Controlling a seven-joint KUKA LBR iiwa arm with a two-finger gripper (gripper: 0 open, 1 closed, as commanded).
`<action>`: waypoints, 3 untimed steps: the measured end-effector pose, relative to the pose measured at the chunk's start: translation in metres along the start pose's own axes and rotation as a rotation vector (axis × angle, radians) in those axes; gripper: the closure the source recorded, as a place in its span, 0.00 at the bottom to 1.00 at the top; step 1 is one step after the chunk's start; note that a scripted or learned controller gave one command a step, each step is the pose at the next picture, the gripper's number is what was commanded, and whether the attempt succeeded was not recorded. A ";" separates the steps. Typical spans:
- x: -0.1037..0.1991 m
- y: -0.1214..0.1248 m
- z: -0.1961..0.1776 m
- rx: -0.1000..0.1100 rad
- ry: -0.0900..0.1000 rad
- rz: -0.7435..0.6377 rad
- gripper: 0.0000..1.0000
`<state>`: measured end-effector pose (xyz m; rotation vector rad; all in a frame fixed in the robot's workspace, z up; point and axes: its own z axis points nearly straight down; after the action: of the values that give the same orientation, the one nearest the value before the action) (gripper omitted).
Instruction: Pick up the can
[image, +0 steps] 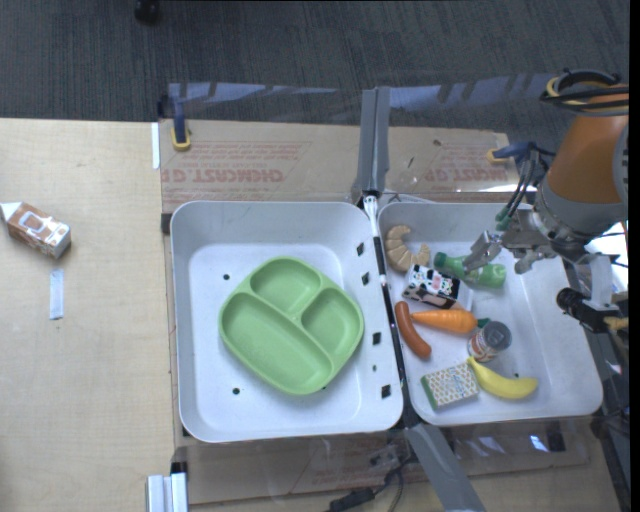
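The can (489, 340) lies in the right bin (560, 395), with a grey lid and a reddish side, between the carrot (444, 320) and the banana (504, 382). My gripper (505, 256) hangs over the back of the same bin, up and to the right of the can and well apart from it. Its fingers are spread open with nothing between them. One fingertip is close to the green bottle (474, 271).
The right bin also holds a croissant (400, 247), a cow-patterned carton (431, 286), a red sausage (412, 330) and a green speckled sponge (449, 385). A green divided plate (290, 324) lies in the left bin (195, 300). A small carton (38, 230) rests on the bench at far left.
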<state>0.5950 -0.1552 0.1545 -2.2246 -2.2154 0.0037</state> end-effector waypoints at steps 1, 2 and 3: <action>0.006 -0.077 0.051 -0.027 0.003 0.009 0.00; -0.036 -0.111 0.063 -0.003 0.001 0.021 0.00; -0.036 -0.111 0.054 -0.003 0.000 0.023 1.00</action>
<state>0.4837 -0.1908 0.1005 -2.2518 -2.1909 -0.0006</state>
